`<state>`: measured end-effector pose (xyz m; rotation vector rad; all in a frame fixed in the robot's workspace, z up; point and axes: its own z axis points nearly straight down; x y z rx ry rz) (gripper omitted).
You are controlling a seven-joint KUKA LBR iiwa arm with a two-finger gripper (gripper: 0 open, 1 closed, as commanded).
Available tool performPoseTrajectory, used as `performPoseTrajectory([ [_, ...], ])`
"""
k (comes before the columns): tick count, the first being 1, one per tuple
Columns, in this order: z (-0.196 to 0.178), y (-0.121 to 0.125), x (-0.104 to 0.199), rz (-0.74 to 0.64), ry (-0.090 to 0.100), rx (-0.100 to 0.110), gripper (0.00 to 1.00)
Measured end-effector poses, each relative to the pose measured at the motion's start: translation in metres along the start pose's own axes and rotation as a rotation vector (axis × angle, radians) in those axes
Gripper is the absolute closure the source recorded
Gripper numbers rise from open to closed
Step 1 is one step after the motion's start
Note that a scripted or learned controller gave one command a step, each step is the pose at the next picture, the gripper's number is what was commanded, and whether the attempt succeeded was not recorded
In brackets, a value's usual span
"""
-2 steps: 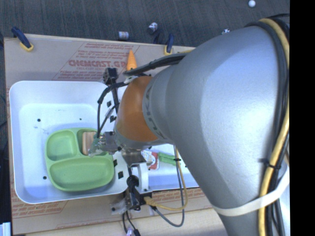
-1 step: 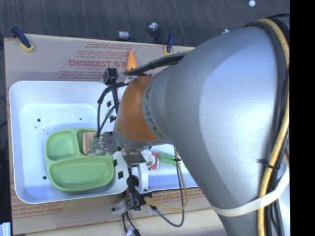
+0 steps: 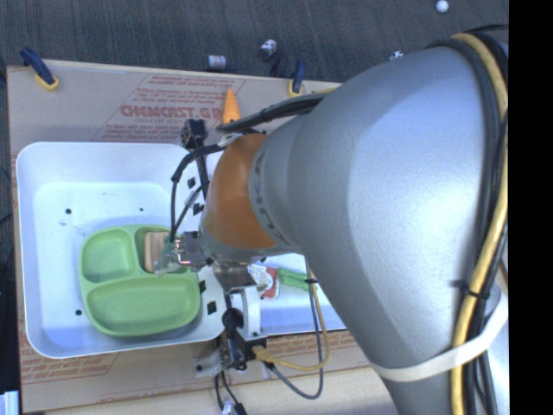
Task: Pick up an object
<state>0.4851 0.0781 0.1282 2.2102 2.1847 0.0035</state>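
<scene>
A green divided plate (image 3: 138, 288) lies in the front part of the left white bin (image 3: 52, 188). My gripper (image 3: 170, 254) hangs low over the plate's right rear compartment, at the end of the grey arm with its orange band (image 3: 233, 201). A small brownish patch shows in that compartment right by the gripper; what it is cannot be made out. A red, white and green object (image 3: 275, 280) peeks out from under the arm in the right bin. The arm hides most of the right bin.
An orange cone-shaped item (image 3: 230, 106) lies on the cardboard behind the bins. Blue clamps (image 3: 39, 67) (image 3: 296, 76) hold the board's far edge. Cables (image 3: 233, 353) dangle near the front edge. Small bits lie on the dark floor beyond.
</scene>
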Motion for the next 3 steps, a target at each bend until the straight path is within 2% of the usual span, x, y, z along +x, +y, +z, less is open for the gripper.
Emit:
performPoseTrajectory([
  [3,0.0002,0.0001,0.0002,0.001,0.0,-0.001,0.0],
])
